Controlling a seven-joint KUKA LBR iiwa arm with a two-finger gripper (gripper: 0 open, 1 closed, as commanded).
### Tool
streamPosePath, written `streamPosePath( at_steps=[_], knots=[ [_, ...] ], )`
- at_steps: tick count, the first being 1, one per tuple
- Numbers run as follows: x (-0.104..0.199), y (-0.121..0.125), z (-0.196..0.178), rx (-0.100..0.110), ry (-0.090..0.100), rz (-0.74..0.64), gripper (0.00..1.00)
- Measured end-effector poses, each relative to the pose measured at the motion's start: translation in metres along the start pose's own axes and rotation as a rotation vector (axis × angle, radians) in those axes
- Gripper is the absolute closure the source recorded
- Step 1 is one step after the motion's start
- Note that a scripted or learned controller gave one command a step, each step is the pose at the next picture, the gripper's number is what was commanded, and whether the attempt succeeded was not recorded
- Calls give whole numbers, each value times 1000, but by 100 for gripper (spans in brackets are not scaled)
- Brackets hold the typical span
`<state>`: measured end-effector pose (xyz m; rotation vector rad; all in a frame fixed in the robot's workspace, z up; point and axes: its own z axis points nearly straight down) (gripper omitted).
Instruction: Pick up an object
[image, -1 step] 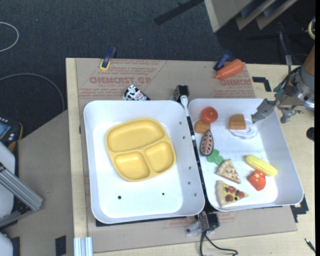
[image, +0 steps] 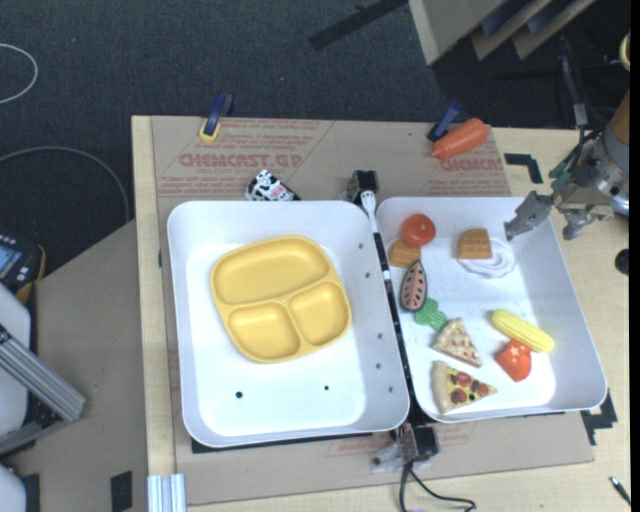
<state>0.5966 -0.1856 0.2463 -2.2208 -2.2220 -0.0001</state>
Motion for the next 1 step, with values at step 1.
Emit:
streamPosePath(
  at_steps=[1],
  knots=[
    [-10,-2,51,6,1,1,0]
  ],
)
